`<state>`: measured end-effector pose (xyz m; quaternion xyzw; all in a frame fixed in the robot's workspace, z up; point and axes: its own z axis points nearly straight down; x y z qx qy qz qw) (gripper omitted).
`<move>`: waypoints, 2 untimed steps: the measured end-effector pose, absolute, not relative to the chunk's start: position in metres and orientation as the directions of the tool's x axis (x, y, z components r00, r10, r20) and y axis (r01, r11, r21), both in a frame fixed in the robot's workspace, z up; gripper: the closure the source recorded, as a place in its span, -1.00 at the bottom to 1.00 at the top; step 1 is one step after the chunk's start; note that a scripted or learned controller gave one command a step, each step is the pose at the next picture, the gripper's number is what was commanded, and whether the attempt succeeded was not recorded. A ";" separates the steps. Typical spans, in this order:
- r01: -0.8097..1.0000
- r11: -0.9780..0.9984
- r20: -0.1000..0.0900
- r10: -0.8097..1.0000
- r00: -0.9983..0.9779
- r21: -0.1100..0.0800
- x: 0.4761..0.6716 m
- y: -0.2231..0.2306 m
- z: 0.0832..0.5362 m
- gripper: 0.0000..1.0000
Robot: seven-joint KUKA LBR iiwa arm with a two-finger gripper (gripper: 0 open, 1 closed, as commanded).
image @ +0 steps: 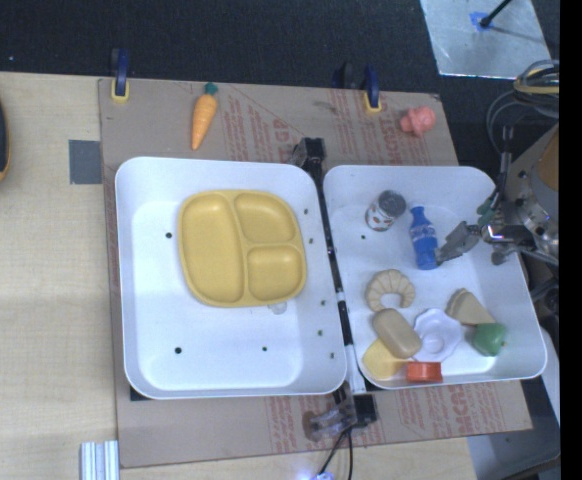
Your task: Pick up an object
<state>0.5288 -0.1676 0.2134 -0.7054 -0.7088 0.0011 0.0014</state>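
Observation:
My gripper (479, 248) hangs over the right side of the right bin (351, 193), just right of a blue bottle (424, 236) lying there. Its two dark fingers stand apart with nothing between them; the left fingertip (458, 243) is close to the bottle, and I cannot tell if it touches. In the same bin lie a small grey-topped can (385, 209), a croissant (390, 288), a tan bread roll (397, 332), a yellow piece (377, 360), an orange block (424, 372), a white round piece (437, 334), a tan wedge (468, 307) and a green piece (488, 339).
The left bin (151, 348) holds a yellow divided plate (242, 246). Outside the bins, on the brown board, lie a toy carrot (203, 116) and a pink lump (419, 120). A black hinge strip (333, 278) runs between the bins. Cables hang at the right edge.

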 end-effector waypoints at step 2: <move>1.000 0.010 0.002 1.000 -0.010 -0.013 0.636 -0.147 0.090 -1.00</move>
